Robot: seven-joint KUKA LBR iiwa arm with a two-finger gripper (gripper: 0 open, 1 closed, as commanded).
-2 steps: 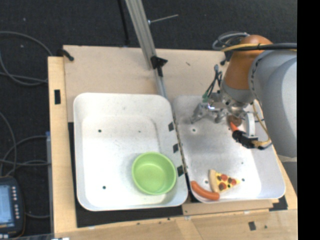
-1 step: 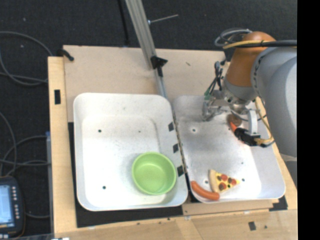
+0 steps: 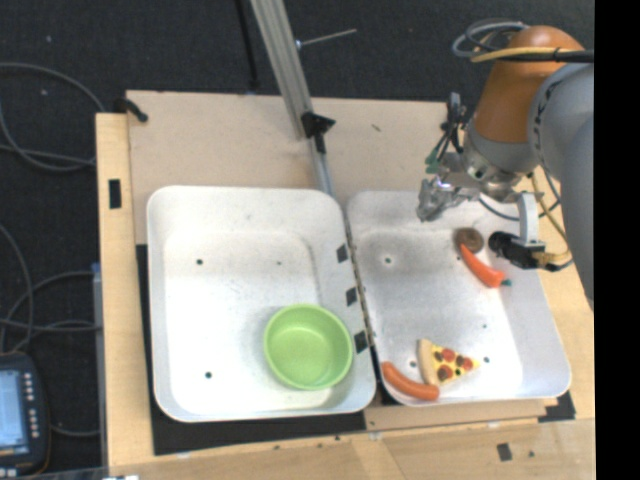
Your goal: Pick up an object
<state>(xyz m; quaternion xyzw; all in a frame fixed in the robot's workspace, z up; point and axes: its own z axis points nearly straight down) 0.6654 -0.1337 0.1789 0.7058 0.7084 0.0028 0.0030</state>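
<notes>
We see the arm (image 3: 520, 98) cut off at the view's right side, its bulk hiding the right bin's far right corner. The pincer (image 3: 432, 204) hangs low over the far edge of the right bin (image 3: 420, 288); it is small and blurred, so we cannot tell how far it is open, and we make out nothing in it. A brown piece (image 3: 469, 239) and a carrot (image 3: 484, 267) lie just beside it, nearer the right edge. A pizza slice (image 3: 443, 361) and a sausage (image 3: 410, 383) lie at the near edge, well apart. A green bowl (image 3: 308, 345) sits in the left bin (image 3: 230, 258).
</notes>
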